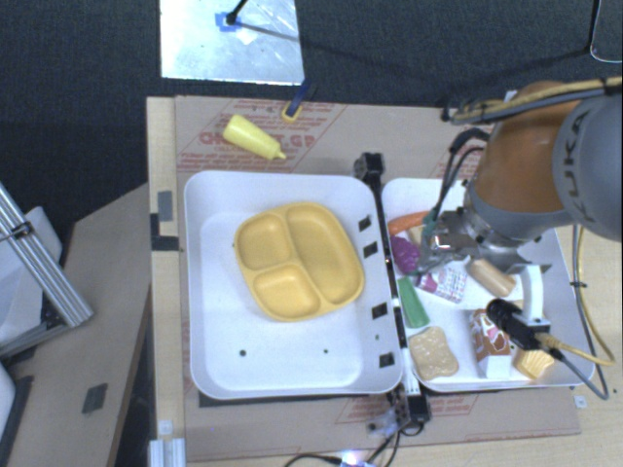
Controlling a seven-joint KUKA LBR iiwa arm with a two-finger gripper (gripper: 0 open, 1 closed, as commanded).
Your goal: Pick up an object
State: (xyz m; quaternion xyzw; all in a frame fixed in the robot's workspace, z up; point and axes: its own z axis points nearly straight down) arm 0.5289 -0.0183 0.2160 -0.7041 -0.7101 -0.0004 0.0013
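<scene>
We are seeing the arm running off the right edge and covering much of the right bin. We are failing to make out the gripper fingers, and an orange item is lying partly hidden beneath it.

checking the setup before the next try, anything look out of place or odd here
One thing stands out: a yellow bottle lies on its side on the cardboard behind the left bin, outside both bins. The yellow divided tray sits skewed in that bin. The right bin holds a loose jumble of small items under the gripper.
</scene>
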